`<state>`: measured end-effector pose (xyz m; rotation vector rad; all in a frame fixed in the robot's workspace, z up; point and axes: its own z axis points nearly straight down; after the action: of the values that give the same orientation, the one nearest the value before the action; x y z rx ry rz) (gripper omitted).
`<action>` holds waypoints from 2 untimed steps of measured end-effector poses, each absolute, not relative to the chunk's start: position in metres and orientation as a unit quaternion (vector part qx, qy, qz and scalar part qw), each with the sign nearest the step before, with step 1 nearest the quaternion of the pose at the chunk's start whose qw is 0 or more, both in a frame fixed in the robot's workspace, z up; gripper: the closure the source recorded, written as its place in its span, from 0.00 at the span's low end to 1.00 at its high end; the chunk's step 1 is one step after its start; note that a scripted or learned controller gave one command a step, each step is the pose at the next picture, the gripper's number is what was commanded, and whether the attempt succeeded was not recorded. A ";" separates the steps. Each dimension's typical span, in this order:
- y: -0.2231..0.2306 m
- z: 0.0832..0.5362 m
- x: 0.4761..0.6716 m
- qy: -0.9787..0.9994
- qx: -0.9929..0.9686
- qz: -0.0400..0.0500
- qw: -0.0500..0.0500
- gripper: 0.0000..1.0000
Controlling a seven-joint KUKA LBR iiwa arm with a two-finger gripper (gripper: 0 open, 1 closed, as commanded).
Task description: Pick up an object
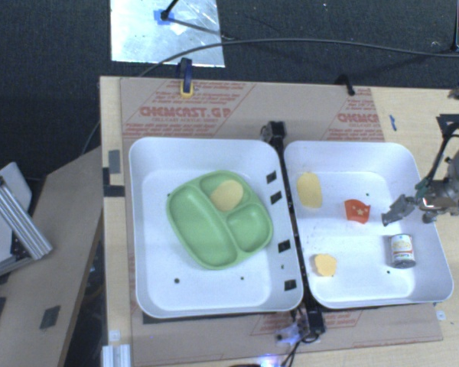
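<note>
Starting in the left bin (149, 205), a green divided plate (214, 224) holds a yellow piece (228, 195). In the right bin (413, 167) lie a yellow block (310, 190), a smaller yellow lump (325, 264), a red piece (357, 211) and a small can (402, 251). Your gripper (398, 209) hangs empty, fingers apart, above the can. Centre over it, then descend straight.

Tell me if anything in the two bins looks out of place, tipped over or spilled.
Nothing looks spilled or broken. The small can in the right bin lies on its side rather than standing. The green divided plate in the left bin sits askew to the walls, with a yellow piece in one compartment.
</note>
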<state>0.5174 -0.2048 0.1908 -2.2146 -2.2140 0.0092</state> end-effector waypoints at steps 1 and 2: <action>-0.204 0.197 0.521 -0.708 -0.706 0.000 -0.001 0.00; -0.201 0.156 0.521 -0.708 -0.706 0.000 0.000 0.00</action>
<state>0.5210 -0.2010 0.1562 -2.2189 -2.2230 0.0000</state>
